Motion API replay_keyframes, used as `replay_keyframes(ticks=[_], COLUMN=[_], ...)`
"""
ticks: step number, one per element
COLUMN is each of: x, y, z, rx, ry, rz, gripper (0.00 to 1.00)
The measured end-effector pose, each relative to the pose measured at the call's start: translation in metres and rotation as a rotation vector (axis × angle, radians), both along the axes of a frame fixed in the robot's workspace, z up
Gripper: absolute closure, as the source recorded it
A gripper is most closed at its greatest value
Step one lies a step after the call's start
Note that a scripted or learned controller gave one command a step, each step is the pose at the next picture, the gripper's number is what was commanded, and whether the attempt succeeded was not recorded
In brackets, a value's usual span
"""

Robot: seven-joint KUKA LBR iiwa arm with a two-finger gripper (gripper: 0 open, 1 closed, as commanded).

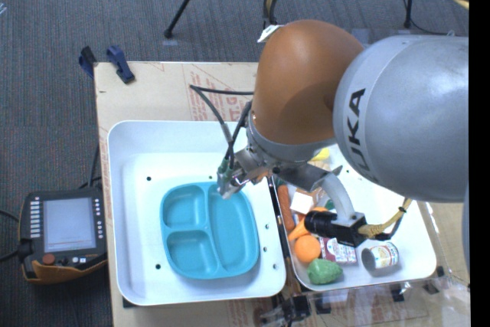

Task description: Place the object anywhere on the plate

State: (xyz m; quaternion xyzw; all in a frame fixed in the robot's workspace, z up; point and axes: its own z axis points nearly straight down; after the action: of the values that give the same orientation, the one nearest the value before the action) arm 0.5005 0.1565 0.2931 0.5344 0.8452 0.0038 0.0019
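Hidden: my grey arm with its orange band [306, 80] covers much of the right white bin [425, 256] and the far edge of both bins, so things under it stay unseen.
Fingers: my fingers [227, 186] sit low over the far right rim of the blue three-compartment plastic plate [208, 230]; they are small and dark here, and I cannot tell if they are open or closed, nor if anything is between them.
Task object: I cannot make out which thing it is, so its long axis and heading stay untold.
Plate: one, lying flat in the left white bin [126, 203], its long side running from far to near.
Bins: two, side by side on the cardboard-topped surface [153, 92].
Right bin contents: one orange round fruit [307, 249], one green lumpy piece [325, 272], one small silver can [380, 256] lying on its side; others are too crowded to count.
Floor: one handheld control pendant with a screen [65, 233], left of the surface.
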Motion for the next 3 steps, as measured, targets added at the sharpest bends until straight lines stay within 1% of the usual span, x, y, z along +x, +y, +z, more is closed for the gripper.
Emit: replay_keyframes(ticks=[1, 2, 3], x=[-0.002, -0.002, -0.006], y=[-0.002, -0.002, 0.066], z=[-0.005, -0.005, -0.054], rx=[-0.006, -0.006, -0.007], ry=[0.010, 0.010, 0.012], rz=[0.000, 0.000, 0.591], gripper=[0.00, 0.00, 0.00])
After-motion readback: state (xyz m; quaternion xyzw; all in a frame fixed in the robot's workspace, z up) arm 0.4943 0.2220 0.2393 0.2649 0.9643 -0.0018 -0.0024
